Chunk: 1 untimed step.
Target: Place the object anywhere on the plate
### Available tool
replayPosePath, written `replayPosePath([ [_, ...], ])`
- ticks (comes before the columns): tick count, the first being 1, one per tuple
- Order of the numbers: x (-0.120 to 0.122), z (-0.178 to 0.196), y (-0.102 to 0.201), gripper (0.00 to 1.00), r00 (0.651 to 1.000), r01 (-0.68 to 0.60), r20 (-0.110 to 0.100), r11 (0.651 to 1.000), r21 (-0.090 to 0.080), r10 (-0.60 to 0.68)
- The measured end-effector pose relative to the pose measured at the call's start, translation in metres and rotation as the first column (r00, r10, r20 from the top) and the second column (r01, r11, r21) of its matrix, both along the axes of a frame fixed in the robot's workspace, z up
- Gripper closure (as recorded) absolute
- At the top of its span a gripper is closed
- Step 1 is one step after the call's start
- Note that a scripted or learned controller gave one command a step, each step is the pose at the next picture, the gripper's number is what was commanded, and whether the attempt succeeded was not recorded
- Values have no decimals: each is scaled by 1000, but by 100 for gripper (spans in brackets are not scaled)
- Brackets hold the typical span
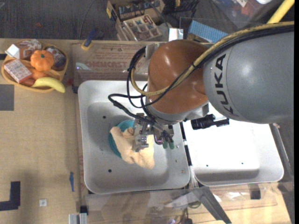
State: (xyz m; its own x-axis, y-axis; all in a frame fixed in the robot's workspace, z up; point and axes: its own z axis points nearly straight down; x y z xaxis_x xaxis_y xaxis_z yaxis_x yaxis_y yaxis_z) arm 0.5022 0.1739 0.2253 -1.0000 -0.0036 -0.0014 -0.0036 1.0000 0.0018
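The gripper (148,139) hovers over the yellow cloth (133,150) covering the teal plate (117,133), jaws' state unclear; it may snag.

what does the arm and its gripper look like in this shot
The arm is bulky, rounded and glossy grey, with "KUKA" in dark letters on its shell and an orange band above the wrist. Yellow and black cables loop along it. The gripper is a small dark metal assembly with exposed wires.

Two white bins (93,171), one teal plate (114,136), one yellow cloth (133,153)
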Motion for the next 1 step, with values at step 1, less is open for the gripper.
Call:
replayPosePath([
  [1, 0, 0, 0, 0, 1000, 0, 0, 1000, 0, 0],
])
